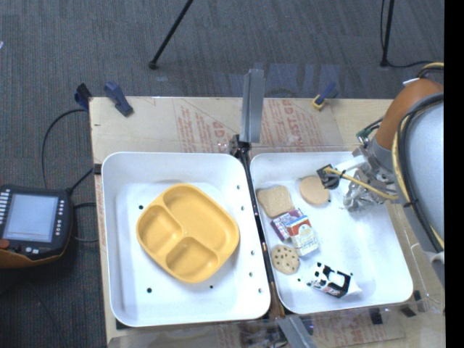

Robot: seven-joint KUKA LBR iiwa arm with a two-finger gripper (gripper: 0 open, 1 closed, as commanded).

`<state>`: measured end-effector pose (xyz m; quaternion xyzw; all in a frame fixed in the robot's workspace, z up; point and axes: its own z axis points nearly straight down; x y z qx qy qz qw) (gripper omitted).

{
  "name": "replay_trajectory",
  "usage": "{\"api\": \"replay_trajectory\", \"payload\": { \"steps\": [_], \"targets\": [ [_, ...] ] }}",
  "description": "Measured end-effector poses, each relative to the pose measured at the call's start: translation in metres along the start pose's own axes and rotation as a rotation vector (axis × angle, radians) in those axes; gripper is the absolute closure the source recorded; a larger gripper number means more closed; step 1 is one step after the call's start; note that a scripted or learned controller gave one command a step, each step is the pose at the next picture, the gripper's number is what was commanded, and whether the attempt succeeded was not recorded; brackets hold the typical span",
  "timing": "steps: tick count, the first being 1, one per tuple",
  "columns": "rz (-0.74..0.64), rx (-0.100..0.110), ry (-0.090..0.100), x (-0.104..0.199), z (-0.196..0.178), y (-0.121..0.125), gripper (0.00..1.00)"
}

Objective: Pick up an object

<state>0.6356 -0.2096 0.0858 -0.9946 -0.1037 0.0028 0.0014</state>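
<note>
The grey arm with its orange band (417, 96) reaches in from the right edge of the view and bends down over the upper right corner of the right-hand shallow white bin (377, 249). Its gripper (354, 196) hangs low above the bin floor, with a yellow cable looping across the wrist. Whether it is open or closed I cannot tell; the metal parts blur together here, and nothing can be seen held in it.

The nearest candidate is the flat round tan biscuit-like disc (315, 190), which lies just beside the gripper toward the view's left, flat on the bin floor and apart from it. Being round, it has no long axis, so I judge a short sideways shift and a descent matter more than any wrist turn.

4 other things lie further off in the same bin:
- the pale brown toast-shaped slice (275, 200)
- the small red and white carton (295, 230), its long axis slanting down to the right
- the chocolate-chip cookie (286, 259)
- the black and white cow-patterned carton (333, 280), near the front edge

The yellow divided plastic plate (187, 232) sits in the left-hand white bin (119, 267), well apart from the arm, on the brown tabletop (181, 122)
</note>
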Motion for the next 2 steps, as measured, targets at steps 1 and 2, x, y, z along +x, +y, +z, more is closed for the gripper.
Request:
{"api": "replay_trajectory", "payload": {
  "steps": [1,2],
  "targets": [
    [-0.008,0.001,-0.002,0.0009,-0.01,-0.0015,1.0],
    [-0.014,0.002,-0.005,0.0009,-0.019,-0.0026,1.0]
  ]
}}
